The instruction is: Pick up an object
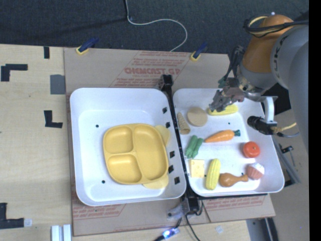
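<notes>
The right bin (271, 185) holds several toy foods: a carrot (219, 136), a tomato (251, 149), a corn cob (213, 173), a chicken drumstick (231, 178), a green vegetable (193, 146), a tan round biscuit (197, 117), a yellow cheese slab (197, 168) and a pink-and-white piece (255, 171). A yellow banana-like piece (224, 110) lies at the bin's far side. My gripper (219, 102) hangs right over that yellow piece, its tips at or touching it. The arm's grey body and orange band (261, 49) rise to the upper right.
The left bin (85, 114) contains a yellow divided plate (135, 152). A small tan stick (182, 123) lies by the divider between the bins. A white cable (160, 24) loops across the dark floor behind the bench.
</notes>
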Action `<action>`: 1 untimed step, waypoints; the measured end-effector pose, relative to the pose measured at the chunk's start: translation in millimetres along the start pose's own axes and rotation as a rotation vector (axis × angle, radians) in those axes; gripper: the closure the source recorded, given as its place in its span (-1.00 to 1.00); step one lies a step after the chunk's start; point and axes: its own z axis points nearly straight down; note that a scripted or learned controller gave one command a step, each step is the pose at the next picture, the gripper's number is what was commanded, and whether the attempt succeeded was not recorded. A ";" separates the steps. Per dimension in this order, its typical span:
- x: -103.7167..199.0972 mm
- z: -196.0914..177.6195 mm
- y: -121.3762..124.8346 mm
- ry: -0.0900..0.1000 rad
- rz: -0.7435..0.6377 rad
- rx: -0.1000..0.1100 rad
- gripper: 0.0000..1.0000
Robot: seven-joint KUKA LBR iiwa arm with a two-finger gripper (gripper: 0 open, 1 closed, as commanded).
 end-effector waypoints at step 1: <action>7.9 -45.7 -0.7 0.001 -0.001 0.002 1.00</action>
